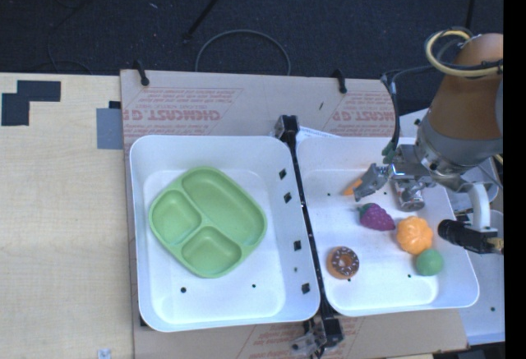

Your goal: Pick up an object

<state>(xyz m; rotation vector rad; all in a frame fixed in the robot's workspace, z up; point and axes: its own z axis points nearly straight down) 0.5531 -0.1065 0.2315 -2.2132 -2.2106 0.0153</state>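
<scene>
Camera view: arm (460,103) reaches in from the right, its end effector (393,178) low over the right bin (386,300); whether it is open or closed cannot be told. Purple grapes (377,217) lie just below it, an orange fruit (413,235), green ball (428,263) and donut (343,262) nearby. A green divided plate (207,220) sits in the left bin (156,160). The right bin's lower left floor lies bare.

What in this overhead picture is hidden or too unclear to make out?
- Tool in the camera view: its fingers blur into the metal around them, so their state is unreadable.
- Small orange object: mostly covered by the tool, so its kind is unclear.
- Arm: cut off by the right edge.
- Donut: too small to see its topping.
</scene>
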